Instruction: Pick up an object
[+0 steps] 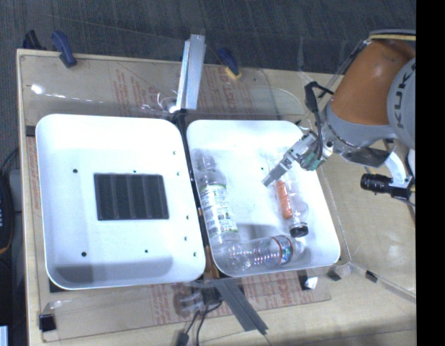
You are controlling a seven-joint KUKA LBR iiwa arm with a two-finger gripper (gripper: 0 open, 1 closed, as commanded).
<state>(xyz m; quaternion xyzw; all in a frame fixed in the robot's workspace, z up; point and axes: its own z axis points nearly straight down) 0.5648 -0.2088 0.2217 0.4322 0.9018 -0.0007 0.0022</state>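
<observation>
So the arm (370, 85) came in from the right and its hand (274, 176) hung over the right bin (208, 132), upper middle part, angled down and to the left. I honestly couldn't tell the state of the hand from that slanted view; it was too small and blurry at the tip, and nothing was visibly in it.

Candidates to pick were all in the right bin. An orange tube (284, 199) lay just below the hand, with a small clear bottle with a dark cap (299, 218) right beside it, touching or nearly so. A clear water bottle with a label (216, 204) lay lengthwise along the bin's left wall, and another clear bottle with a red band (257, 254) lay across the bottom edge, its end up against the first one. They looked dumped in, all on their sides, which makes sense for a random-grab setup.

The left bin (57, 143) just had a dark grated panel (131, 196) in its floor. Both bins sat on the surface (352, 215).

My guess is the orange tube was the target, being closest, but the little bottle crowding it could spoil a clean grip.
</observation>
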